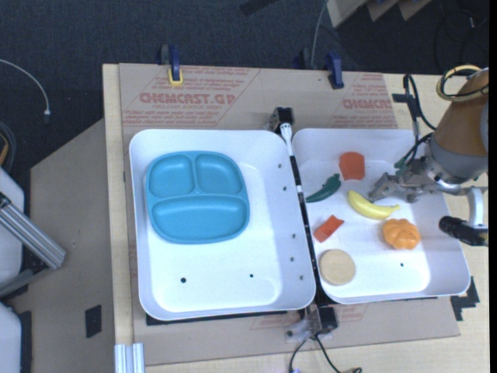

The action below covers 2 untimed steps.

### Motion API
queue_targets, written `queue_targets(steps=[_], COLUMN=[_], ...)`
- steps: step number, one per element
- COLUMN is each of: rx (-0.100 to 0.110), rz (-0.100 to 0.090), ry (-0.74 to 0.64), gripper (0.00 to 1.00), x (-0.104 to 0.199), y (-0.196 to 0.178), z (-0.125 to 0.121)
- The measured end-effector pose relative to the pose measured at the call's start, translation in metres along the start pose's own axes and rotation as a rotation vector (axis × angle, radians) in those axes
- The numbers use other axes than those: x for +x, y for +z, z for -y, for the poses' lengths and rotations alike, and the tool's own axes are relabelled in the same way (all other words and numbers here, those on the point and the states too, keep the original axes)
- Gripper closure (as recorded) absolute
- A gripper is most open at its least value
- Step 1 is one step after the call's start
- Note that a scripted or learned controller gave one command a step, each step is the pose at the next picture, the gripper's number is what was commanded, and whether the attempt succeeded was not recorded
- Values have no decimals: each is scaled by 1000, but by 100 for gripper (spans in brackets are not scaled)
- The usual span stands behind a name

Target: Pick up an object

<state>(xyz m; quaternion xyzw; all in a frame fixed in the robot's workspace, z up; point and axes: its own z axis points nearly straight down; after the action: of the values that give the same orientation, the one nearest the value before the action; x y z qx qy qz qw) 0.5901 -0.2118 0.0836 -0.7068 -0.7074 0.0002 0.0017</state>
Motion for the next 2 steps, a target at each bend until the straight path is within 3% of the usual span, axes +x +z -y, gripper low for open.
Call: queue_targets(steps=[1, 2], rx=[-3, -8], rz=[2, 5], ry=[0, 0], gripper=[100, 100], x=[0, -4], y=[-12, -55], z=[0, -4])
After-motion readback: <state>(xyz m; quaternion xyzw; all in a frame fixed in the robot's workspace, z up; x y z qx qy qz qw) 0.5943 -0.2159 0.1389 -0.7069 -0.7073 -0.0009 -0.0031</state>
